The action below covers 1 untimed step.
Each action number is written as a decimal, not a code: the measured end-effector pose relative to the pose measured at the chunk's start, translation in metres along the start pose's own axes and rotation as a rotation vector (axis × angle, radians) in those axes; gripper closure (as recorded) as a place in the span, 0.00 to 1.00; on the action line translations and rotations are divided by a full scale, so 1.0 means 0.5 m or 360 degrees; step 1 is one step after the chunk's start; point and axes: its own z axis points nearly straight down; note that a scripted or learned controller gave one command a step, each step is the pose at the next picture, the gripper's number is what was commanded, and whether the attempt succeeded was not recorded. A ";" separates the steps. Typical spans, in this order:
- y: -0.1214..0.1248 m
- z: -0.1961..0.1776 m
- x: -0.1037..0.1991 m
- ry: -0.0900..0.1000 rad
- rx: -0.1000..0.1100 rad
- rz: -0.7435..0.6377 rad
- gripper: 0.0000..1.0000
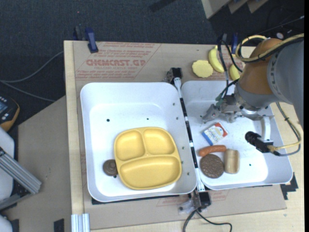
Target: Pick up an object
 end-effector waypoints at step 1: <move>0.000 -0.021 0.001 0.0000 -0.0002 -0.0001 1.00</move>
